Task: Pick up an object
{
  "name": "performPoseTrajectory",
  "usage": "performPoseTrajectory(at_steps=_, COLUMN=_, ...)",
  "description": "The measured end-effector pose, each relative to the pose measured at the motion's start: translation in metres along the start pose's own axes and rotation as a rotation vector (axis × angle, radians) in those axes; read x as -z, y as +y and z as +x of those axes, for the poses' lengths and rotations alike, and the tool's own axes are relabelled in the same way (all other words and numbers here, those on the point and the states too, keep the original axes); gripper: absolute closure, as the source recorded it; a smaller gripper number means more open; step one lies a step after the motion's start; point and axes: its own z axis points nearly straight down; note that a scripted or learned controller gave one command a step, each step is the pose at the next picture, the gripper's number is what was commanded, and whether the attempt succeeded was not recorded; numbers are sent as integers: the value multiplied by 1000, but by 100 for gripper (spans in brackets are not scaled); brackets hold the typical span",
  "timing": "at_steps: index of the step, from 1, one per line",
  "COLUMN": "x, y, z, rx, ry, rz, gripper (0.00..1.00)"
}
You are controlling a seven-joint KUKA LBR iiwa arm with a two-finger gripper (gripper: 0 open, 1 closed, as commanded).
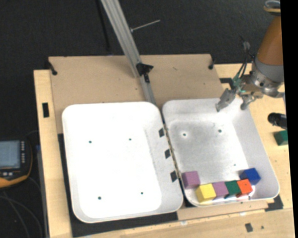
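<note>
- Jaws spread apart, nothing between them; gripper (pixel 234 101) hangs over the far right corner of the right bin (pixel 210 137), fingers pointing down and left.
- Arm (pixel 269 53) comes in from upper right w/ orange band above grey wrist.
- Blocks all sit along the near edge of the right bin, well apart from the gripper.
- Purple block (pixel 191 179) is nearest the bin's left wall, a bit further back than the rest.
- Yellow block (pixel 206 192) is just in front of and right of it.
- 2nd purple block (pixel 219 188) touches the yellow one on its right.
- Green block (pixel 232 187) comes next, then orange block (pixel 244 186), both packed close in the row.
- Blue block (pixel 250 175) is behind the orange one, near the right wall.
- Left bin (pixel 116 158) lies beside the right bin, the two meeting at the middle w/ small black clips along the seam.
- Both bins rest on a wooden bench (pixel 131 74).
- Metal bar (pixel 126 42) slants from top centre down to the bins' seam.
- Handheld screen unit (pixel 8 157) sits off the bench at far left.
</note>
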Motion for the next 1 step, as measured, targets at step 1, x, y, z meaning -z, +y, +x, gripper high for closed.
performPoseTrajectory(at_steps=1, x=12, y=1, z=0, rx=10, ry=-3, rz=-3, gripper=100)
